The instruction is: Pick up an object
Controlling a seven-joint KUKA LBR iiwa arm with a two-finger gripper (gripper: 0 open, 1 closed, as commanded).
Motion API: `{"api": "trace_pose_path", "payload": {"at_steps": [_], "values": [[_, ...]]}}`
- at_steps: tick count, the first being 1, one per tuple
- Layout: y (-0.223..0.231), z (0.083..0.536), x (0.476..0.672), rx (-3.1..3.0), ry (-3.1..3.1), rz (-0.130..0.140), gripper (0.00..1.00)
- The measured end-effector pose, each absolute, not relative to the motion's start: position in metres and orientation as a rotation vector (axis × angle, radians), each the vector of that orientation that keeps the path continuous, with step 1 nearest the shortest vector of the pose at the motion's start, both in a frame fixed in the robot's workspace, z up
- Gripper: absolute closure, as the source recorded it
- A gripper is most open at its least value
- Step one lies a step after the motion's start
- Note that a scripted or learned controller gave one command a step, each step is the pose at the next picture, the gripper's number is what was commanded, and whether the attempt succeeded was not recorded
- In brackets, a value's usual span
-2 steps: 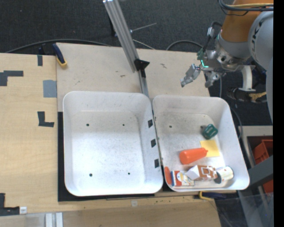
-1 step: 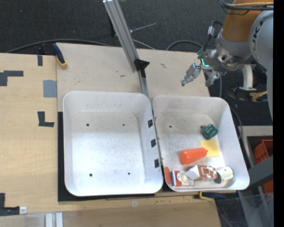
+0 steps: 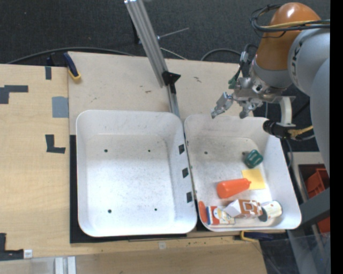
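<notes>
Fingers (image 3: 231,108) spread, empty, above right bin (image 3: 278,155); printed carton (image 3: 236,210), lettering perhaps too small to read.

Both bins look like smooth white plastic with a dull sheen — the left bin (image 3: 91,160) is peppered with fine dark specks, the right bin (image 3: 214,139) less so. The bench top (image 3: 112,80) is pale, matt wood-look board, scuffed in places. A ribbed metal rail (image 3: 151,45) has a brushed, silvery finish. The arm's orange band (image 3: 289,16) is glossy — light glints off it. The orange bottle (image 3: 233,187) looks like smooth plastic, the yellow sponge (image 3: 254,179) matt and soft.
</notes>
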State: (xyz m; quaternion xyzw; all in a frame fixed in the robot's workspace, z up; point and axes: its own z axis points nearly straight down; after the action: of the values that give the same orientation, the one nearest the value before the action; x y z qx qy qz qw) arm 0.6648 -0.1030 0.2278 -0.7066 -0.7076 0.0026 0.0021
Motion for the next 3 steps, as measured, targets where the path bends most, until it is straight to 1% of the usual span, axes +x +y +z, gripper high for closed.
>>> {"api": "trace_pose_path", "payload": {"at_steps": [1, 2, 3], "values": [[-0.104, 0.184, 0.664, -2.217, -2.221, 0.008, 0.00], [-0.106, 0.133, 0.654, -2.217, -2.219, 0.008, 0.00], [-0.105, 0.147, 0.656, -2.218, -2.224, 0.003, 1.00]]}}
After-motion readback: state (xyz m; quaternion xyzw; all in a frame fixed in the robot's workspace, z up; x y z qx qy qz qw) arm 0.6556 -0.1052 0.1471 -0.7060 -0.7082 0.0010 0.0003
